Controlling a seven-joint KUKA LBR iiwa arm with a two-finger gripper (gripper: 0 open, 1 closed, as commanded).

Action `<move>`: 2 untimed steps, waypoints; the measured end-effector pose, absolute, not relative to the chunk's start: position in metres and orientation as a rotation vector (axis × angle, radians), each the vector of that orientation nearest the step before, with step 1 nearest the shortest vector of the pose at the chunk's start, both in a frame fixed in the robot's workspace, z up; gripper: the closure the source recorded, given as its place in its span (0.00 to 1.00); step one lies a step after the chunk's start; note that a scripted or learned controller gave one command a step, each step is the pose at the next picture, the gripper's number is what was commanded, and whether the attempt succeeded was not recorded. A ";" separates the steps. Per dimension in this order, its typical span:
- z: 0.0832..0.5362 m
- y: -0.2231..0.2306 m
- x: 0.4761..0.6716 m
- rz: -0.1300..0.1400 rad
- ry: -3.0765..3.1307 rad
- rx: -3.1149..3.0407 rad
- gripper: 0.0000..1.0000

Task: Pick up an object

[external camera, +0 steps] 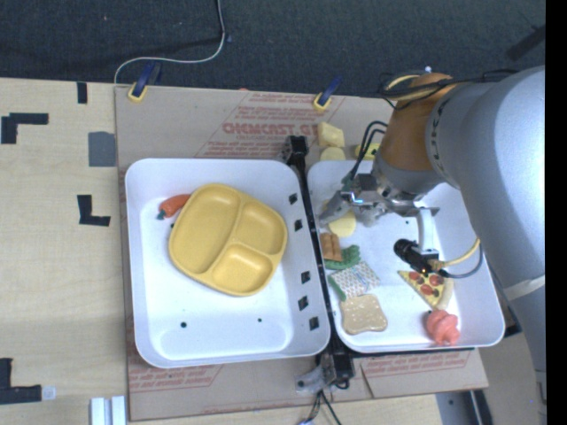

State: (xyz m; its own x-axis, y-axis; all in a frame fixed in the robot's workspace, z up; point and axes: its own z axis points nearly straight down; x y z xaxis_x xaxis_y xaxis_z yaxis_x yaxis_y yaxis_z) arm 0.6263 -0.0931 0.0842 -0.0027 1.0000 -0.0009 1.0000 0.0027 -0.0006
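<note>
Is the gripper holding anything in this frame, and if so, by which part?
It cannot be told. The gripper sits low in the right bin, right by a pale yellow piece, but no object is visibly between its fingers.

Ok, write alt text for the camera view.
A grey robot arm with an orange band reaches from the right, its gripper low over the right bin, which holds toy food including a pizza slice. The left bin holds a yellow divided plate.

Light wood counter (53, 264) carries a brown cardboard sheet (257, 127); two shallow white plastic bins (146, 326) sit side by side on it.
</note>
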 end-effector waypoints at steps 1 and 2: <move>0.085 -0.097 0.646 0.001 2.224 2.218 0.00; 0.084 -0.100 0.662 0.001 2.224 2.218 0.00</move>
